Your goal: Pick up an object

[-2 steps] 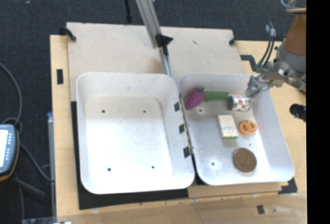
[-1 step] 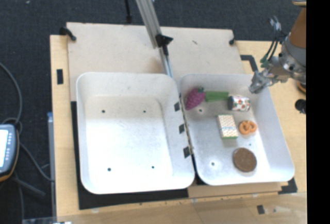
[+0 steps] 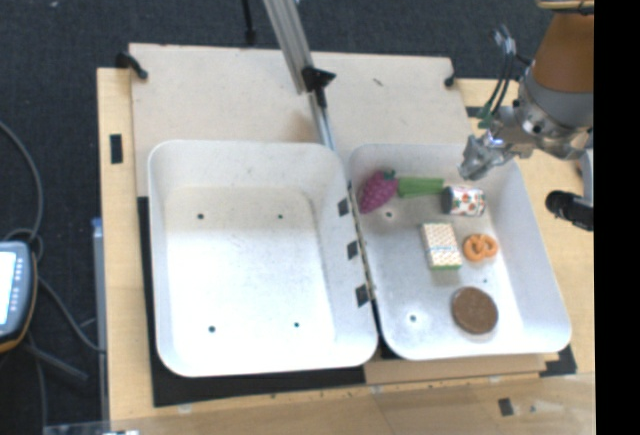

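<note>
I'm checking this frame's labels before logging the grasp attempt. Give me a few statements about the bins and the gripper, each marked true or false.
1. The brown disc lies in the right bin. True.
2. The orange pretzel-shaped piece sits in the left bin. False: it is in the right bin, beside the patterned block.
3. The gripper is above the small can. True.
4. The purple grapes toy lies next to the brown disc. False: it is at the bin's far end, by the green piece.
</note>
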Motion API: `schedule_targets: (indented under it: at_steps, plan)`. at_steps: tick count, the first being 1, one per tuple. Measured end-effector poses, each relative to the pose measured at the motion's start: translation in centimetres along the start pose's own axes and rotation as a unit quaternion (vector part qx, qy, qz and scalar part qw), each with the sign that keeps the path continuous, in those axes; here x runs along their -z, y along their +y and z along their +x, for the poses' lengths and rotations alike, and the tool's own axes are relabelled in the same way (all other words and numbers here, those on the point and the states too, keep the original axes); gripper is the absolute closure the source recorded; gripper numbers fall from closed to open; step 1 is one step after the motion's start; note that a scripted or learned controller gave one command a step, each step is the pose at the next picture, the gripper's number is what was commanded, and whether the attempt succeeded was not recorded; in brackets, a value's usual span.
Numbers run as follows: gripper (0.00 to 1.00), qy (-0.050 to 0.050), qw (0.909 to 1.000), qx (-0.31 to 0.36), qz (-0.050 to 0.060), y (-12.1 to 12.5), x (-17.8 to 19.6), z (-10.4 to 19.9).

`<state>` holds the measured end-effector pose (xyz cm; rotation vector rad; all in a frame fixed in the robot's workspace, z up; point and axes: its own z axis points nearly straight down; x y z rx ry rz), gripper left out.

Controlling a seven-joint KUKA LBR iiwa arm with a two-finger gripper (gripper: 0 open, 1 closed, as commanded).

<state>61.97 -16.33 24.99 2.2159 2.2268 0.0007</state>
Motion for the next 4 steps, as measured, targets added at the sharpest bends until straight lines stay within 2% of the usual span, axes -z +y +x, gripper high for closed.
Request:
schedule_targets:
  at_steps: [1,3,4]
  plan:
    - [1.0,0.0,1.0,0.001,0.0,0.1,-0.4,6.2]
    - [1.0,0.001,1.0,0.001,-0.001,-1.0,0.4,16.4]
    - [1.0,0.001,1.0,0.002,-0.001,-0.4,1.0,21.9]
